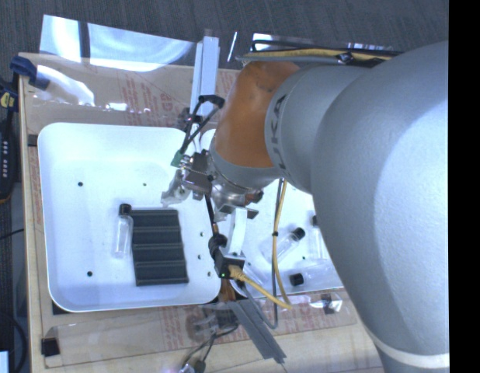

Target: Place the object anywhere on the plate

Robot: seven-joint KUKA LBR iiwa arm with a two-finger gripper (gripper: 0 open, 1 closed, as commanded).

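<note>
A dark ribbed rectangular plate (158, 247) lies in the left white bin (77, 162), toward its front. A clear tube with a black cap (122, 230) lies flat on the bin floor, touching or just off the plate's left edge. My gripper (180, 186) hangs over the right side of the left bin, just beyond the plate's far right corner. It is small and partly hidden by the wrist, and I see nothing held in it.
The right bin (302, 208) is mostly covered by the grey arm; two clear capped tubes (290, 241) (300, 277) show in it. Cables and a yellow hose (275, 239) trail from the wrist over the wall between the bins.
</note>
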